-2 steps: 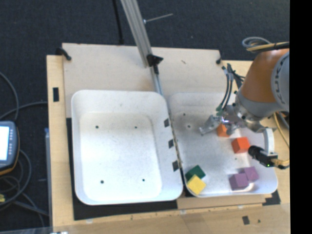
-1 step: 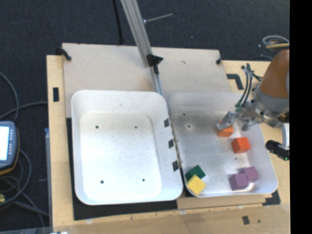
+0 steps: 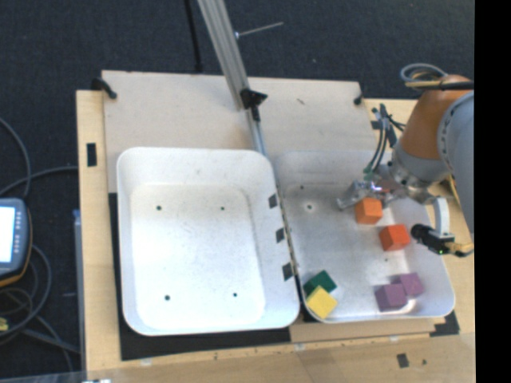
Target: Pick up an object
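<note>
in the camera view the gripper [image 3: 366, 194] is low over the right bin [image 3: 319, 174], just above an orange block [image 3: 368, 211]; i cannot tell its state, or if it touches. this block is nearly cubic, slightly turned, without clear long axis. a second orange block [image 3: 394, 237] lies near, two purple blocks [image 3: 398, 291] and a green block [image 3: 320, 282] touching a yellow block [image 3: 322, 302] at the front.

arm [image 3: 447, 134]: cut off beyond the orange band, behind the hand
hand [image 3: 366, 194]: too small and blurred to read its grip
orange block [image 3: 368, 211]: touching the hand; held or not, cannot tell
green block [image 3: 320, 281]: partly covered by yellow block [image 3: 322, 302], well away from the hand
</note>
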Controlling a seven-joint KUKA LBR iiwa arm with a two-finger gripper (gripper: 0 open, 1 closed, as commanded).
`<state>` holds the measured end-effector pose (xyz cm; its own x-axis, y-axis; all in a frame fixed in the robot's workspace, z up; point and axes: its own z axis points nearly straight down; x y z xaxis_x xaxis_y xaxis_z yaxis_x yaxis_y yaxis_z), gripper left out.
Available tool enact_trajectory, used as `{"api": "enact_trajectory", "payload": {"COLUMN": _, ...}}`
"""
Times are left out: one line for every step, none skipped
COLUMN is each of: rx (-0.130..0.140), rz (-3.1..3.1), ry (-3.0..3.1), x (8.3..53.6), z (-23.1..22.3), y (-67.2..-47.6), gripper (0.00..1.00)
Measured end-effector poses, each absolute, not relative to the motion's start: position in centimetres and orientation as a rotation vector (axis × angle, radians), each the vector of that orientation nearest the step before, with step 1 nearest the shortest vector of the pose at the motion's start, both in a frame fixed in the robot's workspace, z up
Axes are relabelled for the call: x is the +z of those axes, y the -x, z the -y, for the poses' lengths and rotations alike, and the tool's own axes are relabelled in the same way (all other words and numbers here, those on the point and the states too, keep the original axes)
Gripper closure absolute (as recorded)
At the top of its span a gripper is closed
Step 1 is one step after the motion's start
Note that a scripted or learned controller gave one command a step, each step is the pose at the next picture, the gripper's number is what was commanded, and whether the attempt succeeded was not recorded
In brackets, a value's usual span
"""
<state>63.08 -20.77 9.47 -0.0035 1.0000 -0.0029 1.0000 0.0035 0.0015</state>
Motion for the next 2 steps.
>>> {"api": "enact_trajectory", "payload": {"rx": -0.003, "rz": -2.225, "ry": -2.206, "x": 10.9, "z": 21.0, "y": -63.1, "gripper": 1.0}}
{"api": "enact_trajectory", "payload": {"rx": 0.007, "rz": -2.231, "ry": -2.21, "x": 10.9, "z": 12.6, "y": -67.2, "gripper": 1.0}}
